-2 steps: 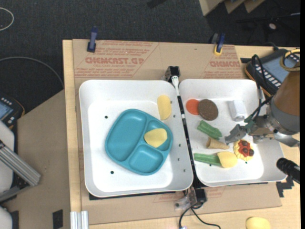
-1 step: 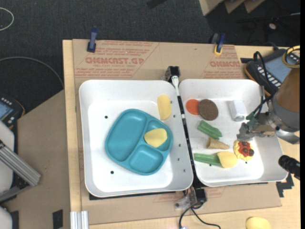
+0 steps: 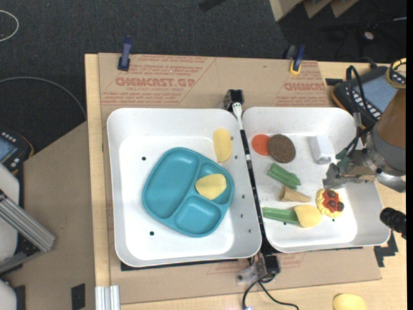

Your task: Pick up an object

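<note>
Looking at 2 white bins side by side on the bench. Left bin (image 3: 122, 192) has a teal divided tray (image 3: 169, 186) with a yellow piece (image 3: 211, 185) sitting in its 3 o'clock compartment, plus another yellow piece (image 3: 222, 144) just off the tray at 1 o'clock. Right bin (image 3: 368, 234) packed with toy food: brown patty (image 3: 281, 148), orange disc (image 3: 260, 144) touching it at 9 o'clock, green bits, grey block (image 3: 319, 149). Gripper (image 3: 334, 179) parked low at the bin's 3 o'clock side, right above a yellow-and-red piece (image 3: 330, 202). Honestly can't tell if open or closed, too small and blurry. Nothing visibly lifted yet, so grab and lift probably still to do.
</note>
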Controlling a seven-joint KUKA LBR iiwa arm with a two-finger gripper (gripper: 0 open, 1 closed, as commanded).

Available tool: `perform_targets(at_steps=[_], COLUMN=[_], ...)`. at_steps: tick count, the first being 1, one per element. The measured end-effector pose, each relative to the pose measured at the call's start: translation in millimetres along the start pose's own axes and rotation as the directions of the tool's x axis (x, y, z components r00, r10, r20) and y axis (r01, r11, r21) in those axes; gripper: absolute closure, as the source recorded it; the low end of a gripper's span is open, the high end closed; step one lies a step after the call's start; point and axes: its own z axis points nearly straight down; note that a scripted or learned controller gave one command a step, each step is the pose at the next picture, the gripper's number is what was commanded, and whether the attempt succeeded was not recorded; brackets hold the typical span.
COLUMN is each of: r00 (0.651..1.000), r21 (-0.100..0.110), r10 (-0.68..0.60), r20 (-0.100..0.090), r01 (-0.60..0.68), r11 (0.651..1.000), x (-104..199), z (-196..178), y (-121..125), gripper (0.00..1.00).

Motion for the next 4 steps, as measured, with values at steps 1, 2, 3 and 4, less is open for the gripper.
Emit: perform_targets(at_steps=[1,2,3,4], r00=[1.000,1.000,1.000,1.000], r21=[0.007,-0.001,-0.003,-0.003], r10=[0.007,-0.006,-0.002,-0.003], r20=[0.002,0.000,0.003,0.003], r01=[-0.007,0.006,0.002,0.003], r11=[1.000,1.000,1.000,1.000], x=[-99,-19,-63,-83], z=[74,-26,75,53], y=[10,-1,76,115], gripper=[1.00,1.00,1.00,1.00])
